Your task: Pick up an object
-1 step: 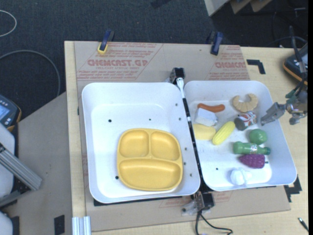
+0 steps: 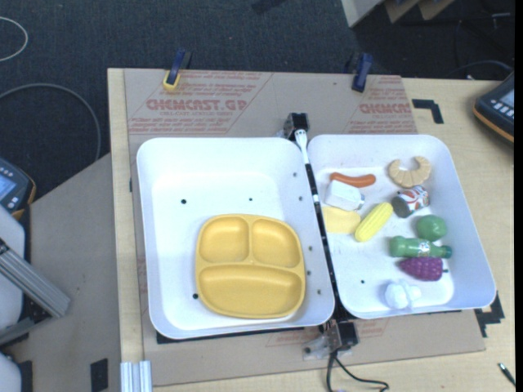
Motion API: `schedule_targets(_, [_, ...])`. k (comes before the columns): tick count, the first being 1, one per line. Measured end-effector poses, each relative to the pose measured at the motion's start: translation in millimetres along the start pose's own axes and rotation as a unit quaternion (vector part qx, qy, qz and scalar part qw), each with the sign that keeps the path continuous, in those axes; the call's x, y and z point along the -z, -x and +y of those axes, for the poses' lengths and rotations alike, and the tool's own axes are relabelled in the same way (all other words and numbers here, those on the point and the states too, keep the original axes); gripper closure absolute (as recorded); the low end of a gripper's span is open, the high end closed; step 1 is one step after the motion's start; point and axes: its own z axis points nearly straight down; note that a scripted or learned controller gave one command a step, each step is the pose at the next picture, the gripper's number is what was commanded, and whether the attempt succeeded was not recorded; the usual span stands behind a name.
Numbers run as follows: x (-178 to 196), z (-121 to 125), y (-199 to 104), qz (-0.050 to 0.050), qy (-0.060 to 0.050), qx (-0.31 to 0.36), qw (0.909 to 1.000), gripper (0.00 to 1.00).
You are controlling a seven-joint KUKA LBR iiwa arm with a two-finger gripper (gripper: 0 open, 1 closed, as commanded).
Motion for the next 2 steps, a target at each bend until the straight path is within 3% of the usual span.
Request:
schedule_targets(1, [-181.5,-38.8,-99.5,0.008,-0.021,0.002,0.9998,0.0])
schedule_targets(2, [-6.7,-35.0,-93.4,0.002,0.0,0.0,1.0,0.0])
